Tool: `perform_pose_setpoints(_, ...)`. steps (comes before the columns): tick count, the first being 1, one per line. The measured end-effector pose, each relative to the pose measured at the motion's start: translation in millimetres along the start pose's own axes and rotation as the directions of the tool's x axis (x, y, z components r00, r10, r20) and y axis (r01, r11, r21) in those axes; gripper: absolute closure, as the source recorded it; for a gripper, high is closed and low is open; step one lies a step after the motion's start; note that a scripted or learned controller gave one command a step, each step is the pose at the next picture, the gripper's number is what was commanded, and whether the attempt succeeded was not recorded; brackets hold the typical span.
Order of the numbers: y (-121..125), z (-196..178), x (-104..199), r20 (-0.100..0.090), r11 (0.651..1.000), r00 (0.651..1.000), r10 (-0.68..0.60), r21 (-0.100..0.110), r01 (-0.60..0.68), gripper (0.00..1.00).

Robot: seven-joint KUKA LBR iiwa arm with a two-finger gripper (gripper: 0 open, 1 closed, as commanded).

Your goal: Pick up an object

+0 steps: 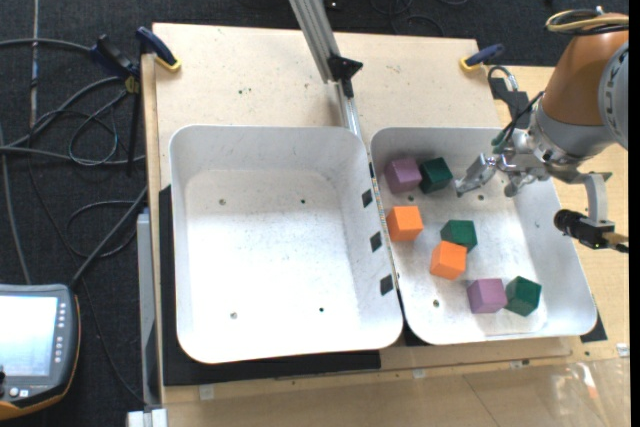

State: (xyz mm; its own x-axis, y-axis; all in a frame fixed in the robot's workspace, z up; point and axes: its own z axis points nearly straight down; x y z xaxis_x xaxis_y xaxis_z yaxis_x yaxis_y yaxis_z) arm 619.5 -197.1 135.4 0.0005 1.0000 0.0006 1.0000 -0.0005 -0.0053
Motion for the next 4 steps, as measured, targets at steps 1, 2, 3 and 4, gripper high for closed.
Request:
perform_pose_setpoints(1, -1, 43, 1, 0.0, 1.0, 1.0, 0.0, -0.001, 0.0, 0.0)
perform_pose_setpoints(2, 1, 30, 0, 0.002, 1.0, 1.0, -0.001, -0.008, 0.001, 1.0)
perform_pose_setpoints(3, 5, -14, -2, 0.003, 1.0, 1.0, -0.002, -0.012, 0.002, 1.0)
perform_pose_setpoints(4, 6, -58, 2, 0.003, 1.0, 1.0, -0.003, -0.012, 0.003, 1.0)
